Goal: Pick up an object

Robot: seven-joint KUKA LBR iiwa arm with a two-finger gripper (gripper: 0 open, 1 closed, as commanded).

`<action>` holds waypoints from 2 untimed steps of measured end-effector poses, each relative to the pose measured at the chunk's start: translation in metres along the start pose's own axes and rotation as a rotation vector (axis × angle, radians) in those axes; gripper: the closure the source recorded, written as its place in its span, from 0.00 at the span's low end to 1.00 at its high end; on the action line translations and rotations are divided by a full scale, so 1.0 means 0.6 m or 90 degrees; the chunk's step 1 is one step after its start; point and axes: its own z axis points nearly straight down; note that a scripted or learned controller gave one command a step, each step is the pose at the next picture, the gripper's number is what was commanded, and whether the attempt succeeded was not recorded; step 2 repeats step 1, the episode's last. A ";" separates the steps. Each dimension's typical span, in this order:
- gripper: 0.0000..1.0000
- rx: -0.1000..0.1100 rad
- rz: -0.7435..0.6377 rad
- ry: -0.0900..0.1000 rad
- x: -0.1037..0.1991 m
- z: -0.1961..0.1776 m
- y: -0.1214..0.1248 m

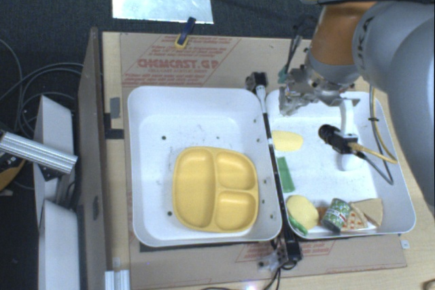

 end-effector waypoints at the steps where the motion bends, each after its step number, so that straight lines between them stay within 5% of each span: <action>1: 1.00 0.003 0.003 -0.001 -0.001 0.001 -0.067; 2: 1.00 0.003 0.003 -0.001 -0.001 0.001 -0.067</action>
